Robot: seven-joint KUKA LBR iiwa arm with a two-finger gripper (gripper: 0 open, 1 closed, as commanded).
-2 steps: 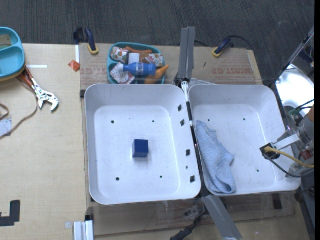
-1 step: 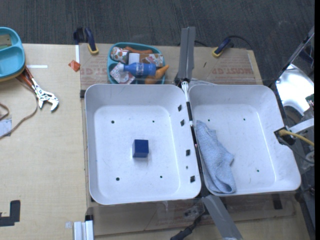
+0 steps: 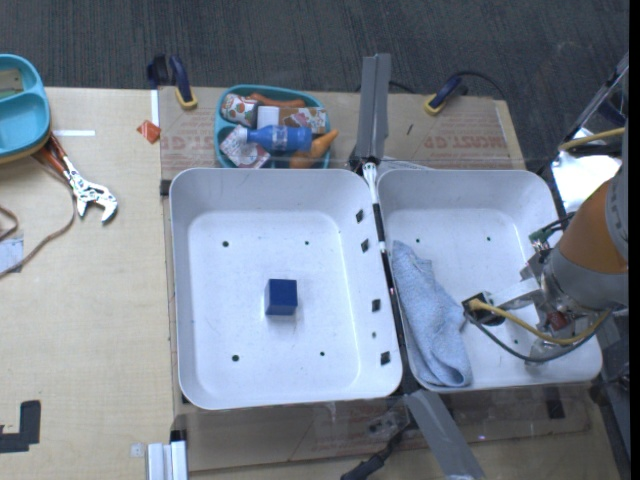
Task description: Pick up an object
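A small blue cube (image 3: 282, 297) lies near the middle of the left bin (image 3: 200, 228). In the right bin (image 3: 470, 203) a pale blue-grey cloth (image 3: 428, 313) lies crumpled along the left wall. My gripper (image 3: 553, 320) hangs low over the right bin's near right corner, well to the right of the cloth and apart from it. The grey wrist with its orange band (image 3: 600, 228) stands above the gripper and hides part of that corner. I see nothing held at the gripper.
Behind the left bin stands a teal bowl (image 3: 272, 128) holding several packets and a blue bottle. A wrench (image 3: 90, 196) and a teal tray (image 3: 20, 108) lie on the wooden bench at the far left. A metal divider (image 3: 375, 108) rises between the bins at the back.
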